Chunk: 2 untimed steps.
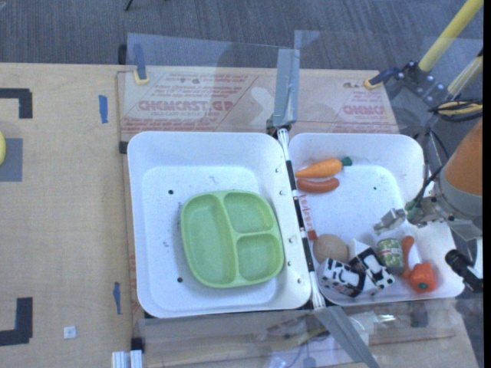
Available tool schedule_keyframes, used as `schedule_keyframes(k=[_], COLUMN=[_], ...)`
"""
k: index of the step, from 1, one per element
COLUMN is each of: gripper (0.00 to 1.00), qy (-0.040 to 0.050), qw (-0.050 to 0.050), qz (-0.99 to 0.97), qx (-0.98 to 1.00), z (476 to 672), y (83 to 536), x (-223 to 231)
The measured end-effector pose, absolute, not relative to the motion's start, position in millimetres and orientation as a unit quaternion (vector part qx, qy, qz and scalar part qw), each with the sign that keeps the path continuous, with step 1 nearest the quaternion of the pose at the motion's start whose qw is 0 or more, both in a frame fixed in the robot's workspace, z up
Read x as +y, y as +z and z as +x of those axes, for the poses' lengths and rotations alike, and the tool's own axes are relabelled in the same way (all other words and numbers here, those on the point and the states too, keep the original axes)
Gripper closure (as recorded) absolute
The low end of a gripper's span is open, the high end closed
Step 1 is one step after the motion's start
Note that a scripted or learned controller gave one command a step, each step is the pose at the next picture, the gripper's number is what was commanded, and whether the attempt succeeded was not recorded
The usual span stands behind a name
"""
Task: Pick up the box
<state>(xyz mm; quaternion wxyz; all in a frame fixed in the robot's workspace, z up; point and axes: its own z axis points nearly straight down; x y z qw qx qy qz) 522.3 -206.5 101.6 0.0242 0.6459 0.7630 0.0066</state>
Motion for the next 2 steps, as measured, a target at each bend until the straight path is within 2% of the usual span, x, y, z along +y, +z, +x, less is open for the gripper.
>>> schedule_keyframes(k=[1,2], gripper=[0.0,1.0], qy=[0.0017,0.0029], qw=[0.003,0.006], qz=[0.614,0.615], qx=[0.789,0.789], z=[486.2,488.5], y=[86.5,96.1], x=[-156.3,-157.5])
